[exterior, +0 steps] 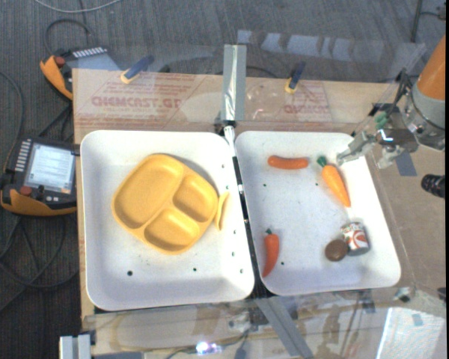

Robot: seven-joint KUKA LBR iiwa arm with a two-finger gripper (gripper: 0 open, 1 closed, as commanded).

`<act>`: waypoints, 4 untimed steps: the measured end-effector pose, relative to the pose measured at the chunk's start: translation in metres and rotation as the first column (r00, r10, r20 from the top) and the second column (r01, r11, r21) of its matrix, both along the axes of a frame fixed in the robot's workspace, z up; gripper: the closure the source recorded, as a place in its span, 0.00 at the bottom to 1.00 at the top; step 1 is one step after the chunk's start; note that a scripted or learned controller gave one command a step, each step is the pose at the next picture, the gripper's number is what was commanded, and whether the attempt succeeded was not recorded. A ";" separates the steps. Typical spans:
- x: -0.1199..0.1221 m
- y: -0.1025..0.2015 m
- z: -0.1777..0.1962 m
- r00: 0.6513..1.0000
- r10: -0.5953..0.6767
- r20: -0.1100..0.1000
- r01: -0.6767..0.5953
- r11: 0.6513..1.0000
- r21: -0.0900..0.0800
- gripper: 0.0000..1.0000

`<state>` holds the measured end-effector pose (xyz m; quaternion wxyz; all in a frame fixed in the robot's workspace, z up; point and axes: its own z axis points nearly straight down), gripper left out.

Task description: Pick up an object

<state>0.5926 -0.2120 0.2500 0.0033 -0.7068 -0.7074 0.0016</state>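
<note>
Two bins sit side by side. Your left bin (97,275) holds a yellow tray (165,202). Your right bin (382,268) holds a sausage (288,162) near the back, a carrot (335,183) just right of it, a second carrot (271,251) near the front left, and a can (355,238) touching a brown ball (335,250) at the front right. Your gripper (355,151) hangs over the right bin's back right corner, near the first carrot; I cannot tell whether its fingers are spread or together, and nothing shows between them.
</note>
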 end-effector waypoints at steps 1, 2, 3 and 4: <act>-0.007 0.002 -0.143 0.993 0.115 0.002 -0.115 0.993 0.001 0.00; -0.007 0.003 -0.138 0.993 0.115 -0.004 -0.115 0.993 0.007 1.00; -0.007 0.003 -0.138 0.993 0.115 -0.004 -0.115 0.993 0.006 0.00; 0.010 0.005 -0.161 0.993 0.121 0.014 -0.121 0.993 -0.002 0.00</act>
